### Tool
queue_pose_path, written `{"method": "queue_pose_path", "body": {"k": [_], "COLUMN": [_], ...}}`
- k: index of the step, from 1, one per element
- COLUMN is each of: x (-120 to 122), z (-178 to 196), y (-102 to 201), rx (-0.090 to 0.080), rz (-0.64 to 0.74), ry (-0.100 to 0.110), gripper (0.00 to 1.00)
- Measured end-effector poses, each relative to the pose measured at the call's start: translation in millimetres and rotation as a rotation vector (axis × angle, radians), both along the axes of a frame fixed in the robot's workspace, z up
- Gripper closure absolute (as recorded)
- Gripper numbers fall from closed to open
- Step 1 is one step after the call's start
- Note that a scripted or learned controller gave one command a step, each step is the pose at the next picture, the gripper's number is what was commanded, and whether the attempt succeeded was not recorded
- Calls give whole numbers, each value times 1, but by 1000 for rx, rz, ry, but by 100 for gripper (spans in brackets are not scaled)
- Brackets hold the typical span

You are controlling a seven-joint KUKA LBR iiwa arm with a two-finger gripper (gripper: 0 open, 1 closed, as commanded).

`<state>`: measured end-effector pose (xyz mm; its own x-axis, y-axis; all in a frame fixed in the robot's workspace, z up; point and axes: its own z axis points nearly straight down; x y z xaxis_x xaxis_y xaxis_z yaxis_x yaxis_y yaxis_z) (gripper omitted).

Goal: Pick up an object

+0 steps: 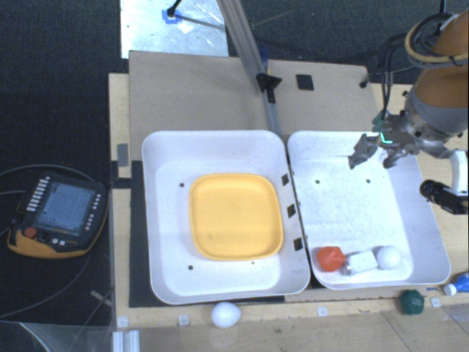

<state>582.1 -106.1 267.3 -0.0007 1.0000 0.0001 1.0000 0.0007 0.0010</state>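
Three things lie at the lower edge of my right bin (410, 196): a red ball (329, 258), a white block (361, 262), a white ball (388, 257). My hand (375, 154) hovers at the frame's upper right, fingers spread wide, holding nothing. Left bin (157, 196) carries a yellow plate (236, 215).

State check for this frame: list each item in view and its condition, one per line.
gripper: open, holding nothing, above the right bin's far end
yellow plate: flat in the left bin, nothing on it
red object: resting in the right bin, near edge
white ball: resting in the right bin
white egg: on the bench, outside both bins
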Motion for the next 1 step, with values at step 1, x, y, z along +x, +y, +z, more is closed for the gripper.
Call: {"method": "queue_pose_path", "body": {"k": [1], "x": [0], "z": [0], "y": [0], "rx": [0], "rz": [0], "ry": [0], "gripper": [0]}}
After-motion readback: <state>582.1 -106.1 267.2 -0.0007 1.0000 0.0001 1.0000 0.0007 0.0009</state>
